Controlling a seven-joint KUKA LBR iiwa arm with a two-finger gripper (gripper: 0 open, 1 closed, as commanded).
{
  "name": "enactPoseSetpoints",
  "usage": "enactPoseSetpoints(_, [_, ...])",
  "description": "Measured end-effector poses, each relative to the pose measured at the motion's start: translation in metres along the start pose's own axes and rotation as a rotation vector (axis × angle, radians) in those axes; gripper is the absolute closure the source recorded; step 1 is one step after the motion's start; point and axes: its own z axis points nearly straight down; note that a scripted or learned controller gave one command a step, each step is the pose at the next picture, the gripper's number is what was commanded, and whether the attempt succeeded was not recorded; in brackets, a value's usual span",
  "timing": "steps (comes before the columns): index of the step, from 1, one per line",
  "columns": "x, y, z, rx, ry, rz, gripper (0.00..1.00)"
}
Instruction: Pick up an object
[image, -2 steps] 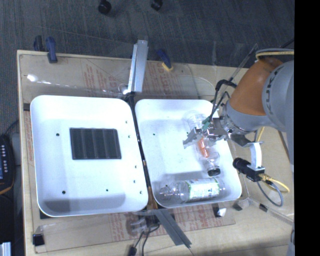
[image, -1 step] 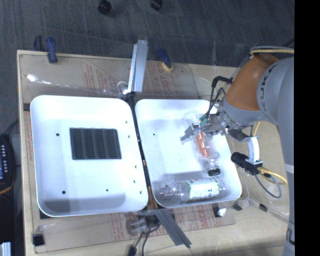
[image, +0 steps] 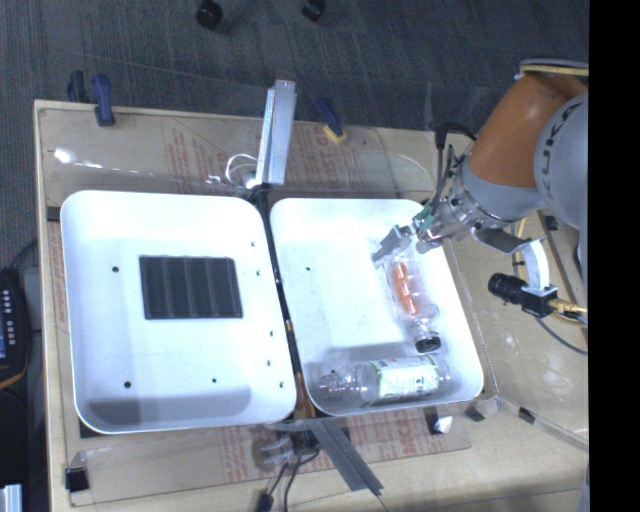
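Where the grey arm reaches in from the right of the camera view, its gripper (image: 393, 243) hangs over the upper right part of the right bin (image: 300, 300), just at the top end of a clear plastic bottle (image: 410, 295). Whether the gripper is released or clenched I cannot tell from this angle, and nothing shows clearly as being held in it. That bottle lies flat along the bin's right side, running from near the gripper down toward the lower right corner; it is see-through, with orange contents in its upper half and a black cap (image: 427, 343) at its lower end. Just below the cap, a second clear bottle (image: 390, 381) with a pale green and white label lies crosswise along the near wall of the same bin, close to the first but not plainly touching it. The left bin (image: 90, 300) holds a dark ribbed panel (image: 190, 287), lying flat and well apart from both bottles. A metal bar (image: 276, 130) stands at the seam between the bins at the far edge, and blue clamps (image: 101, 99) grip the board behind them.
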Motion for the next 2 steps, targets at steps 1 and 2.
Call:
enactPoseSetpoints(1, [-0.001, 0.005, 0.015, 0.002, 0.003, -0.176, 0.0])
enactPoseSetpoints(2, [-0.003, 0.016, 0.069, 0.002, 0.002, -0.193, 0.0])
